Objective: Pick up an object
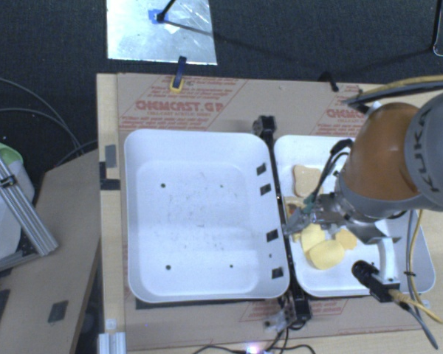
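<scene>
Camera view from above, slanted down over the bench (229,98) with both white bins side by side. Left bin (199,212) just showing scuffs and a few dark specks on its floor. Right bin (303,150) holding the goodies: a pale tan slab-like piece (306,178) near the back, a rounded yellow lump (324,255) toward the front, another yellow bit (311,235) right behind it, and a smaller yellow chunk (347,239) off to its right, partly tucked under the arm.

Grey arm (391,161) with its big orange band reaching in from the right, hanging low over the right bin. Gripper (304,216) down near the divider between the bins, just above the yellow pieces. Hard to say how the gripper is set, too dark and cluttered at the tip to read. Nothing clearly clamped in it either. Looks close to the yellow bit behind the lump, maybe touching, can't tell for sure.

Cardboard sheet with red print under the bins, shiny foil square (161,19) lying on the dark floor beyond the bench.
</scene>
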